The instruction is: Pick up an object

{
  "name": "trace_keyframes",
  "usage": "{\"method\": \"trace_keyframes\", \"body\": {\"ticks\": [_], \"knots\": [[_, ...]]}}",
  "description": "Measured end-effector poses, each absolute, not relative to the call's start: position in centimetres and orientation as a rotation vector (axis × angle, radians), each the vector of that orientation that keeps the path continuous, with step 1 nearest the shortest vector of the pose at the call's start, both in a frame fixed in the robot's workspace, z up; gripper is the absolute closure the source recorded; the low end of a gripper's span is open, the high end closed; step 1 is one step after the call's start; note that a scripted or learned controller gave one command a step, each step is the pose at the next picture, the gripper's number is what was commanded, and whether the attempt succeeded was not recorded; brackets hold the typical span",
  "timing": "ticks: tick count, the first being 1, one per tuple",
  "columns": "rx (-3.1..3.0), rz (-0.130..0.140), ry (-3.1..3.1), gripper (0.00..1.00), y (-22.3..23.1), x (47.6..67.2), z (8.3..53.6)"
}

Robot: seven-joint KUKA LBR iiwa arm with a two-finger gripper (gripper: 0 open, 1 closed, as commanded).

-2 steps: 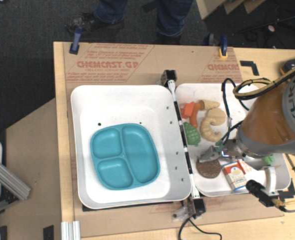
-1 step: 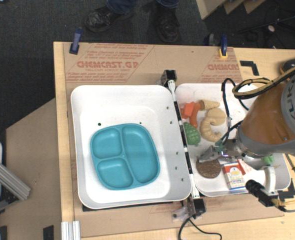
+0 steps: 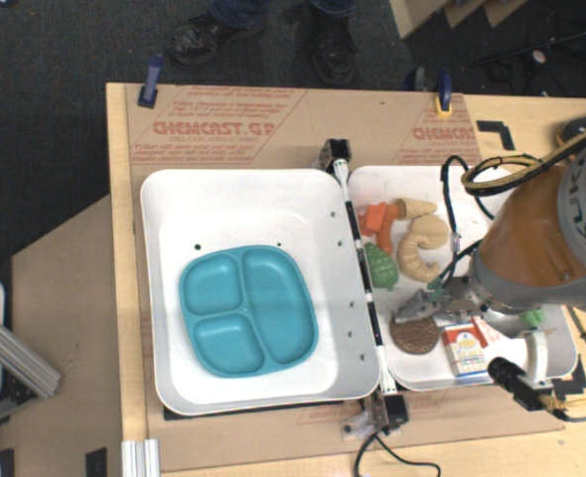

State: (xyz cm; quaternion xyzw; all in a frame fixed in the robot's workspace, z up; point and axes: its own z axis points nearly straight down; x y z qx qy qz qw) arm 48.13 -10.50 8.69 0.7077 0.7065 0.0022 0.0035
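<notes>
Right of centre, the jaws (image 3: 427, 306) hang over the brown disc (image 3: 414, 336); their opening cannot be told, and crowding neighbours risk a missed grasp.

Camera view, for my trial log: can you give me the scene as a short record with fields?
left bin: holds a teal divided plate
right bin: holds toy food
items in right bin: orange carrot piece, tan croissant, green piece, brown round cookie, red and white box
arm: reaches over the right bin from the right
pincer: low above the brown round cookie; grasp cannot be judged
</notes>
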Motion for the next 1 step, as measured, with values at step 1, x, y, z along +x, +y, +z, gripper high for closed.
{"method": "trace_keyframes", "body": {"ticks": [1], "knots": [[2.219,0.006,2.213,0.0,-10.19,48.12,8.68]]}}
